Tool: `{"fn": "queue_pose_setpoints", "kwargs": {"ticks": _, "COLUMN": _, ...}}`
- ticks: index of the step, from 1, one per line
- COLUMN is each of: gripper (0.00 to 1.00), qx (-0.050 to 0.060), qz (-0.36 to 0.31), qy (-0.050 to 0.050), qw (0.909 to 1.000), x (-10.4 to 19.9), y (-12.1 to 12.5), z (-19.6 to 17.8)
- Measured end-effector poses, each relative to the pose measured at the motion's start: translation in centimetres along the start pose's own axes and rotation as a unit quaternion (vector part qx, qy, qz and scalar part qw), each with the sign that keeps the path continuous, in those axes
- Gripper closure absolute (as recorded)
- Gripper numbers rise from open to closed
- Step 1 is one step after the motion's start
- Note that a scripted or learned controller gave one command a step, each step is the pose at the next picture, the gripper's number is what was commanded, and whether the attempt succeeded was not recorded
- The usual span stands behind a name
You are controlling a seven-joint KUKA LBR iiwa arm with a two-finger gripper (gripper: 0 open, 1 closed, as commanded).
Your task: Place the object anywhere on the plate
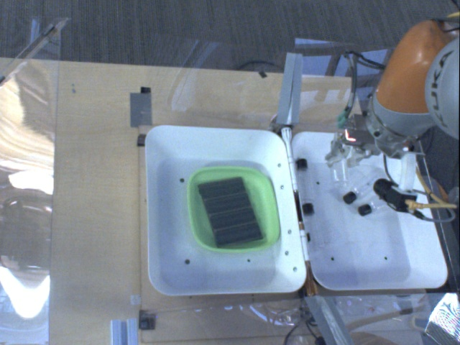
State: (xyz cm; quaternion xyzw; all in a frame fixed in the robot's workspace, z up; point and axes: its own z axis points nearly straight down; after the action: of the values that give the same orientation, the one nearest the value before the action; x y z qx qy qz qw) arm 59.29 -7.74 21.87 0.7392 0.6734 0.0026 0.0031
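The dark ridged block point(229, 211) lies on the green plate point(267, 192) in the middle of the left bin point(165, 192). The gripper point(343, 162) hangs over the right bin point(424, 257) near its far left corner; its finger state cannot be told. Nothing shows between them

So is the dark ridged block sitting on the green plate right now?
Yes, the dark block lies flat on the green plate in the left bin.

Pale wooden bench point(86, 192) on dark carpet point(180, 13).
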Motion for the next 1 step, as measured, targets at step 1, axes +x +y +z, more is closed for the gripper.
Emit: {"fn": "queue_pose_setpoints", "kwargs": {"ticks": 1, "gripper": 1.00, "qx": 0.001, "qz": -0.097, "qy": 0.001, "qw": 0.9952, "x": 6.27, "y": -6.30, "z": 3.29}}
